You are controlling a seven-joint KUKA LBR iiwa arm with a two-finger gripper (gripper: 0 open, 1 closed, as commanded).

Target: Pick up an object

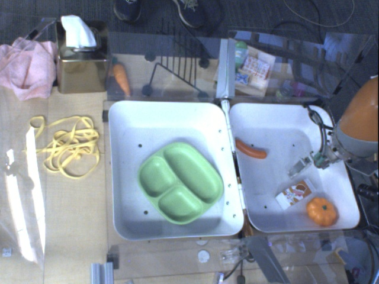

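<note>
The arm came in from the right, its gripper [303,164] low inside the right bin [269,215]; I could not tell how its fingers stood. Three objects lay in that bin: a toy sausage [251,150] near the left wall, a small printed carton [295,194] just below the gripper, and a little orange pumpkin [321,210] touching the carton's right end. The left bin [127,129] held a green divided plate [180,181]. A tangle of yellow cord [66,145] lay on the counter [65,218].

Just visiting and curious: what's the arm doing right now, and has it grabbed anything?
Gripper low in right bin, nothing seen in its grip. Carton, pumpkin, sausage lie loose. Nothing in the way.
</note>
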